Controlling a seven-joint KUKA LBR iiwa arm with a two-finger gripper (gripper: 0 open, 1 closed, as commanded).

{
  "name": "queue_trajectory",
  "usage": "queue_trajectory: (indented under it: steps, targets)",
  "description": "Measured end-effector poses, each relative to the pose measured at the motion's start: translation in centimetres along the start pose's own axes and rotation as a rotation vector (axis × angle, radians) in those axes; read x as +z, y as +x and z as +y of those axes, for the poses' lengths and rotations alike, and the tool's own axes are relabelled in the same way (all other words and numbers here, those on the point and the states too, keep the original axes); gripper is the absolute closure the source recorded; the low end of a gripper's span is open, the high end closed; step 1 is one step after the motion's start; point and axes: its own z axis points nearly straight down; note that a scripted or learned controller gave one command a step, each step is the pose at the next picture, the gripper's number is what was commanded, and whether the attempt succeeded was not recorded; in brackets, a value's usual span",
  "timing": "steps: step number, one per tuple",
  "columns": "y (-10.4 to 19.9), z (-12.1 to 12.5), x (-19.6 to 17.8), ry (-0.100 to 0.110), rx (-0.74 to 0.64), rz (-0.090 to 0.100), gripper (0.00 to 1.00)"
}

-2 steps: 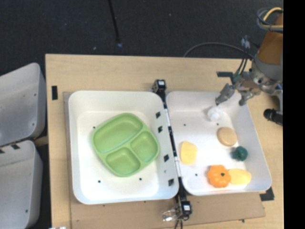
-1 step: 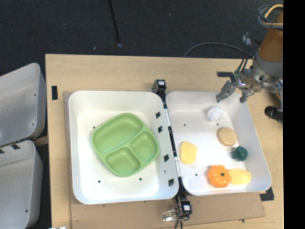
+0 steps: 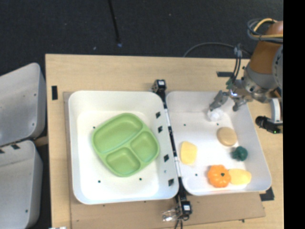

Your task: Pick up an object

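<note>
White lump point(image 3: 215, 113) sits at the right bin's point(image 3: 255, 142) back, gripper point(image 3: 228, 102) just above it, fingers spread, nothing between them. No grasp yet: closing and lifting remain. Tan puck point(image 3: 227, 136), teal ball point(image 3: 239, 152), pumpkin point(image 3: 218, 175) lie untouched nearer front.

Right bin's objects: white lump point(image 3: 215, 113), tan round piece point(image 3: 227, 136), dark green ball point(image 3: 239, 153), yellow block point(image 3: 188, 153), orange pumpkin point(image 3: 218, 175), yellow piece point(image 3: 239, 177).
</note>
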Motion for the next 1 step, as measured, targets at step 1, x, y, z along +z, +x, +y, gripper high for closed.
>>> queue_trajectory:
  steps: [1]
  targets:
    - [-0.06,-0.05,5.24,0.000,-0.002,0.000,0.00]
